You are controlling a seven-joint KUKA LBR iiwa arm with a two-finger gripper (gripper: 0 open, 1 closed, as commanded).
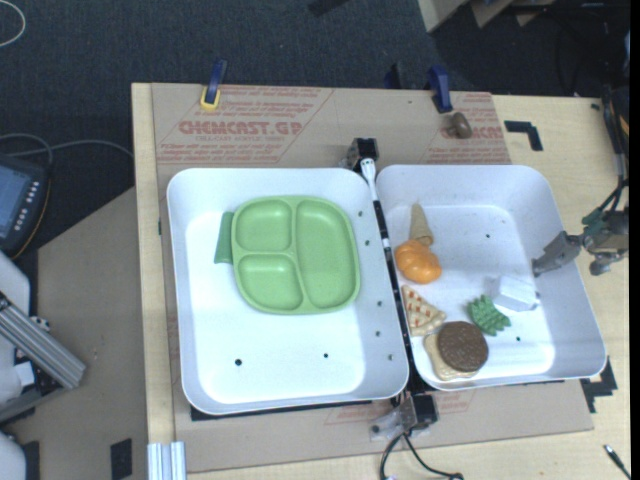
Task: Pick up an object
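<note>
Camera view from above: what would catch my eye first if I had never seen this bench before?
Probably the green divided plate, lying alone in the left bin. Next, the cluster of toy food in the right bin: an orange piece, a waffle-like piece, a green leafy piece and a brown cookie. The gripper reaches over that bin's right side.

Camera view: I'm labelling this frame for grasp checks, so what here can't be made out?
- The gripper, at the right bin's right wall: too small and blurred to tell open from shut, or whether it holds anything.
- The arm behind it: cut off by the right edge.
- The small pale object beside the green toy: too blurred to identify.
- Under the green plate: hidden by it.
</note>
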